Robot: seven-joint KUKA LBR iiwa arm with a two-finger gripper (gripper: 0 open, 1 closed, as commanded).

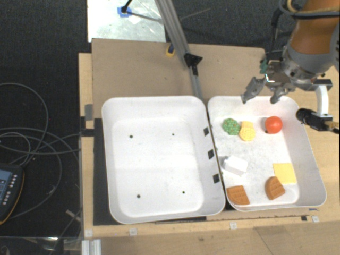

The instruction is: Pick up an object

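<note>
Where the grey and orange arm reaches in over the far right of the table [175, 70], its tool [264, 93] hangs above the far rim of the right bin [313, 187], its two fingers spread wide and holding nothing.

Two shallow white bins sit side by side on the table. The left bin [114, 158] lies toward the table's left edge. The right bin holds seven small objects. Near its far edge, just below the tool, are three: one bumpy green piece [230, 126], touching one bumpy yellow piece [247, 131] on its right, and one round red-orange ball [273, 125] a little apart toward the table's right edge. Near the middle of the bin's left side lies one white block [235, 165]. Toward the near edge are three more: one flat pale yellow square [285, 172], one brown wedge [274, 188] just beside it, and one orange-brown ridged piece [238, 195] at the bin's near left corner.
</note>
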